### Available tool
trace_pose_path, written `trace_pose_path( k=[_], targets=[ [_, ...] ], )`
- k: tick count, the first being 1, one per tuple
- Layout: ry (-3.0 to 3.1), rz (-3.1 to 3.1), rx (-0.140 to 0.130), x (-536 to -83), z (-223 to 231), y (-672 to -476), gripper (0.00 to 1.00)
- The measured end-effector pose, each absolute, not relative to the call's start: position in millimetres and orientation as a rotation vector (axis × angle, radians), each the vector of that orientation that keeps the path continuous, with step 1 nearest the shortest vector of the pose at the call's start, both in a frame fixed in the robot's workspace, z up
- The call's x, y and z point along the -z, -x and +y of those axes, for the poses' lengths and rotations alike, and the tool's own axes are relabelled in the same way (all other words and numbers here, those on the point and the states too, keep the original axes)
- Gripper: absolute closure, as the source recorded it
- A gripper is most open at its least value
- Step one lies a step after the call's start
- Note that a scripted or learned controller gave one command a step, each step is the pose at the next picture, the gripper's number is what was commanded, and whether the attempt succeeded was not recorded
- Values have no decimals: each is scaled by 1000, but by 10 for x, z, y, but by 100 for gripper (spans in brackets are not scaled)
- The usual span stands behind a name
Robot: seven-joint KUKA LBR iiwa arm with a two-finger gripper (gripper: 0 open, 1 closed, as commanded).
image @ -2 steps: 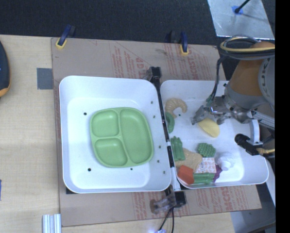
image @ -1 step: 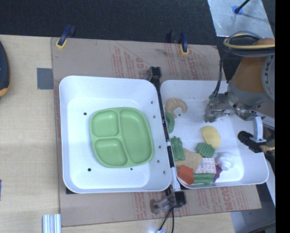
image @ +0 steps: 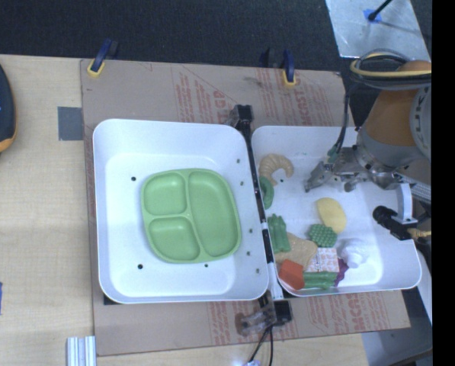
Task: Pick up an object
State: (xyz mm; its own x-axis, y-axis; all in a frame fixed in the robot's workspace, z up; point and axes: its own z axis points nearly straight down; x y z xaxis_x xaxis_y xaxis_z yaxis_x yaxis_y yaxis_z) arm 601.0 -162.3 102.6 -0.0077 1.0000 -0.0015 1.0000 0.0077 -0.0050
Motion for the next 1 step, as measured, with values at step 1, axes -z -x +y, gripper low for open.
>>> trace_pose_path(
  k=[1],
  targets=[
    [2214, -2219, -9, -931, -1798, -5499, 0]
  ],
)
